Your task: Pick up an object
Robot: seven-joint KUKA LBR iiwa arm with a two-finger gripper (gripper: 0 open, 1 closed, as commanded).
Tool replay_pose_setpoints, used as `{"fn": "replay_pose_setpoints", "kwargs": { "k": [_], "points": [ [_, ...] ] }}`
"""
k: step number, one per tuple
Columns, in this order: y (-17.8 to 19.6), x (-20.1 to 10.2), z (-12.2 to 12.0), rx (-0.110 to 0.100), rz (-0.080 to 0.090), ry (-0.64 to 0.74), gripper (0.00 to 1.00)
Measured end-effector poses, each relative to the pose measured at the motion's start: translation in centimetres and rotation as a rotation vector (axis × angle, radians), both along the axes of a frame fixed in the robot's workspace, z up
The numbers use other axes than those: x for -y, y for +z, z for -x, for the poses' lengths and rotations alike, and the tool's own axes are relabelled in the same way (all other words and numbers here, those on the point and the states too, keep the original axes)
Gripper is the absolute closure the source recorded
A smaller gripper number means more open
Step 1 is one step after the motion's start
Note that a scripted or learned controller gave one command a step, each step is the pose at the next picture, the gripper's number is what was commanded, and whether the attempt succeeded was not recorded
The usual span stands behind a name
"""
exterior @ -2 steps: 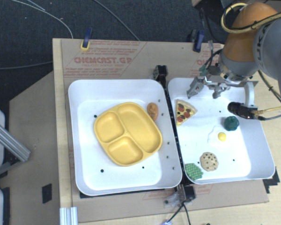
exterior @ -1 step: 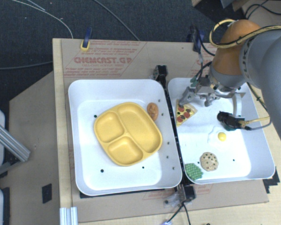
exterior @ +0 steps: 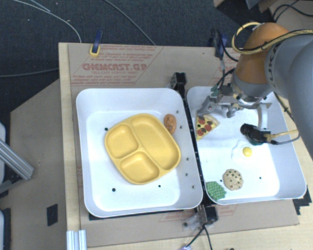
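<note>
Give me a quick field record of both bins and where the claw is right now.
left bin: yellow three-compartment plastic tray; small brown bread-like toy by its upper right corner
right bin: toy pizza slice, toy fried egg, round chocolate-chip cookie toy, green leafy toy
claw: over right bin's upper left, just above the pizza slice
holding: nothing visibly between fingers

Glossy plastic yellow tray (exterior: 142, 148) (smooth); white bins (exterior: 88, 139) matt, perhaps plastic; brown board (exterior: 120, 66) beneath.
</note>
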State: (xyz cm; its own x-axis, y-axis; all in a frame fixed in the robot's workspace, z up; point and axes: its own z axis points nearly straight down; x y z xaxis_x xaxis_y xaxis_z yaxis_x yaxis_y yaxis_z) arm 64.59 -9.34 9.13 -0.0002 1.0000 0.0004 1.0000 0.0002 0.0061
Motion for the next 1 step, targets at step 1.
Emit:
{"fn": "replay_pose_setpoints", "kwargs": {
  "k": [1],
  "points": [
    [1.23,-0.21,-0.23,0.008,-0.003,0.001,1.00]
  ]
}}
